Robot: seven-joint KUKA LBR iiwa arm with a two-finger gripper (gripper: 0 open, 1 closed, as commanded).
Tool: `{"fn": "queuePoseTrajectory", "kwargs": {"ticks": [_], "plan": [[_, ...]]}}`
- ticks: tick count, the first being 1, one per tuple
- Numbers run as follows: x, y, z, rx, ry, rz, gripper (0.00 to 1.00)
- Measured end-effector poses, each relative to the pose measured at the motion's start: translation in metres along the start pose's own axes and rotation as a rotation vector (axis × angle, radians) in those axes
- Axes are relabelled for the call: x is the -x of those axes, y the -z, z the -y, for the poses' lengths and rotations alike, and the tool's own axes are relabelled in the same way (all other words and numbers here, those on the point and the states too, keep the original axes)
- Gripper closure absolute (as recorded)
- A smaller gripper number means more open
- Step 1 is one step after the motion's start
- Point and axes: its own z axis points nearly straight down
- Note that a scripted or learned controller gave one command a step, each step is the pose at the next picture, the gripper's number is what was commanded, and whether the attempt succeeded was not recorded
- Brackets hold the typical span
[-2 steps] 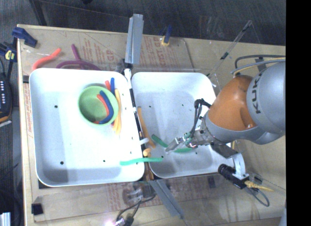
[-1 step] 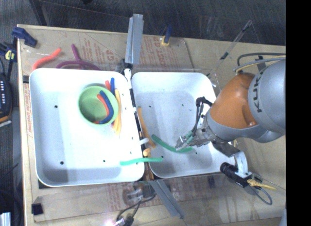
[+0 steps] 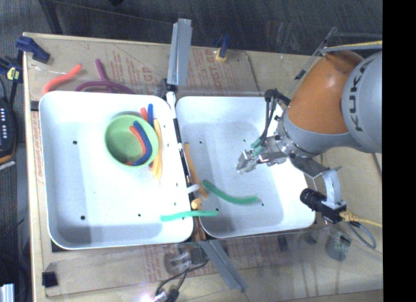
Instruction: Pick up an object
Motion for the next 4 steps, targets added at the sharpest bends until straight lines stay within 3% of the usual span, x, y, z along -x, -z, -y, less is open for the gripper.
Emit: {"fn": "queuePoseTrajectory", "kwargs": {"ticks": [1,2,3,4], "plan": [[0.0,0.0,0.0,0.0,0.0,0.0,0.0],[-0.012,-0.033,0.02,-0.002,0.247,-0.002,0.0],[-0.018,-0.075,0.006,-0.004,0.351,-0.003,0.0],[0.02,-0.022,0.01,0.0,0.368,0.0,0.0]]}}
